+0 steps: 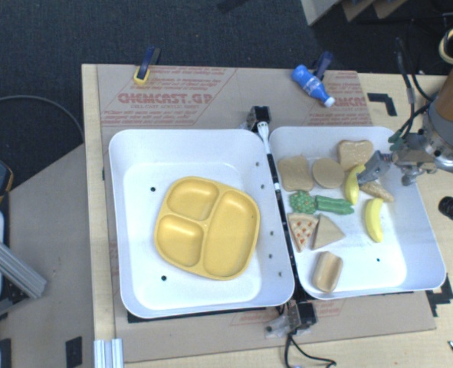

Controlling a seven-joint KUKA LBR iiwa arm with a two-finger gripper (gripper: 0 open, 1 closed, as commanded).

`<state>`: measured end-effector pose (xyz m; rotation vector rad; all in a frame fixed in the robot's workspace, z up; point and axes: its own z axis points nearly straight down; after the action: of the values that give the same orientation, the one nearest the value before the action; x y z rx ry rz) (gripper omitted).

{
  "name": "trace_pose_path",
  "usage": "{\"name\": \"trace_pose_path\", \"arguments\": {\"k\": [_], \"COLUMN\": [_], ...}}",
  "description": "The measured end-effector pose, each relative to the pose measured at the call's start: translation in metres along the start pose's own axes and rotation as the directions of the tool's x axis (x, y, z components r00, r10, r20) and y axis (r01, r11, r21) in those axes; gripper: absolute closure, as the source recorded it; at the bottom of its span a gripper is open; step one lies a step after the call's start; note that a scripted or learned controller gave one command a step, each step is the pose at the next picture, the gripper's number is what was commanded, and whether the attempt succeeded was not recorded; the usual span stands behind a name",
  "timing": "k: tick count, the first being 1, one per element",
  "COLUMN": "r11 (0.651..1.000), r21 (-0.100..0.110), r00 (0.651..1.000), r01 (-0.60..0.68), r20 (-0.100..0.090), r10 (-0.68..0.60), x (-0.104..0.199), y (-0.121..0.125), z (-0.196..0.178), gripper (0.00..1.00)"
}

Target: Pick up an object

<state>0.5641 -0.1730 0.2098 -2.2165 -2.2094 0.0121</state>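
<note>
Gripper (373,172) sits low in the right bin (410,278), just beside the upper banana (352,185); its grip state, I can't tell.

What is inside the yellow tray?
The yellow tray in the left bin has three sections, and all three look bare. The toy food lies in the right bin. Whatever is under the tray is hidden.

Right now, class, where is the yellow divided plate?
In the camera view the yellow divided plate lies in the left white bin, near its middle, across the divider from the toy food in the right bin.
</note>
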Motion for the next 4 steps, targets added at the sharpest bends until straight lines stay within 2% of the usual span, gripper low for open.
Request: {"name": "trace_pose_path", "arguments": {"k": [1, 3, 4], "r11": [1.0, 1.0, 1.0], "r21": [-0.014, -0.008, -0.017], "r00": [1.0, 1.0, 1.0], "r01": [0.003, 0.005, 0.003], "r20": [0.003, 0.001, 0.002], "r10": [-0.003, -0.005, -0.003], "x": [0.0, 0.009, 0.01], "y": [0.003, 0.016, 0.018], "z": [-0.008, 0.096, 0.122], "gripper": [0.0, 0.0, 0.0]}}
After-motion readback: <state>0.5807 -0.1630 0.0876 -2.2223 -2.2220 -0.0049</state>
